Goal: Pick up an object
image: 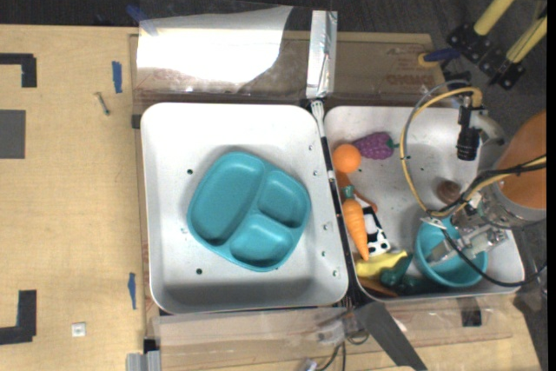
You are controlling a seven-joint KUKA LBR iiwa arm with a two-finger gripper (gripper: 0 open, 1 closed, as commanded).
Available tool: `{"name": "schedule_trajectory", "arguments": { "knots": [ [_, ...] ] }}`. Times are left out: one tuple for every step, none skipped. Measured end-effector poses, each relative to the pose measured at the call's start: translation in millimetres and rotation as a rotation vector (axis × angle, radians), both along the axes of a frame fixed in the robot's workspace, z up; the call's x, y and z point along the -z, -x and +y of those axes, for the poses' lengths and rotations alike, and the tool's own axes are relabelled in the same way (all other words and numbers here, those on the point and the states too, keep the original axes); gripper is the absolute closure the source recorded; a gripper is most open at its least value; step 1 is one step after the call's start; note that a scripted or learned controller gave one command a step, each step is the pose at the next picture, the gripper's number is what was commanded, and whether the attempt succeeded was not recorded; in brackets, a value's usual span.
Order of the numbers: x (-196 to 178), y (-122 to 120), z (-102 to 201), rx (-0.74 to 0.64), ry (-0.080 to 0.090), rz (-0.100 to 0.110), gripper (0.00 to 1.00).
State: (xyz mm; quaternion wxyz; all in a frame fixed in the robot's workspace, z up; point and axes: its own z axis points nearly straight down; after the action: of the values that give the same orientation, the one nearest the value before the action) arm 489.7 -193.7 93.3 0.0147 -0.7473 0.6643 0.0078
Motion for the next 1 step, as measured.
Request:
{"name": "schedule_trajectory", "arguments": {
  "knots": [
    [-15.0, 7.0, -4.3, -0.346, 0.007, -0.001, 0.0]
  ]
}}
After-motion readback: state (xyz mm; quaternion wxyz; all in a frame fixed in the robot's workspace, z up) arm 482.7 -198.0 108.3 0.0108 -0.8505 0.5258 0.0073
